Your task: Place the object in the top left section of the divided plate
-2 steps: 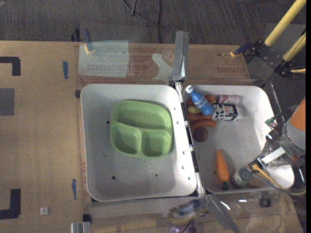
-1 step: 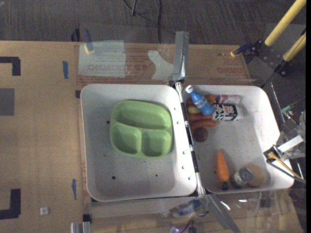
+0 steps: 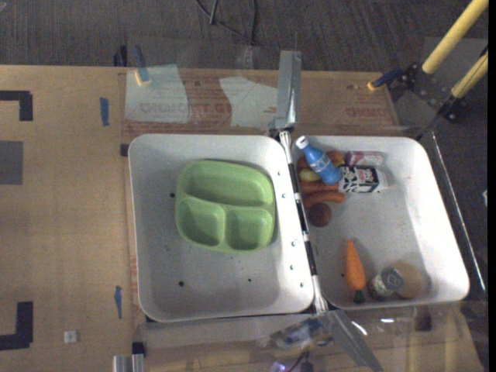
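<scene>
While the green divided plate (image 3: 225,205) lies bare in the left bin (image 3: 151,270), every candidate object sits in the right bin (image 3: 434,208): a blue bottle (image 3: 318,161), a small milk carton (image 3: 359,179), a carrot (image 3: 354,265), a dark round fruit (image 3: 320,215) and a sausage-like piece (image 3: 323,197) crowded along the divider. I judge the task to be at its very start, with nothing picked yet, and I cannot tell the state of the hand. Next comes reaching into the right bin, grasping one item cleanly, perhaps the carrot lying apart, then carrying it to the plate's top left section.

Bench (image 3: 62,208) bears two white bins (image 3: 155,285), seemingly
</scene>
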Controlling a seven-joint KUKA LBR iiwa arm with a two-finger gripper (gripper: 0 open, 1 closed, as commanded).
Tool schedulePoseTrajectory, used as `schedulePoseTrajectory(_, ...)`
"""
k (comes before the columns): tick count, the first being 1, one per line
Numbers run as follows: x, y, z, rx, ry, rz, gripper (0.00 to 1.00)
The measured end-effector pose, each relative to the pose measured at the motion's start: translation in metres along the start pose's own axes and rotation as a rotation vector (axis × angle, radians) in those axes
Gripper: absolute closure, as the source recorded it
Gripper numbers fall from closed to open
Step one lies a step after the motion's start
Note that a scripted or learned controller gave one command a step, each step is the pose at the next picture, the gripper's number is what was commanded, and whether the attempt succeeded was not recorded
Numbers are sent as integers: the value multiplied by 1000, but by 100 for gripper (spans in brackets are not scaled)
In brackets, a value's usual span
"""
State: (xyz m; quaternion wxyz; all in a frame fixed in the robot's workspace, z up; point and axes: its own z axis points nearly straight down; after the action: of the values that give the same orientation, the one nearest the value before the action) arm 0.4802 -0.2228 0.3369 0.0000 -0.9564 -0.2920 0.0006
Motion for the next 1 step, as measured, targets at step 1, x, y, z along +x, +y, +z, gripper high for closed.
schedulePoseTrajectory(1,-1,-1,132,1,0,-123,100)
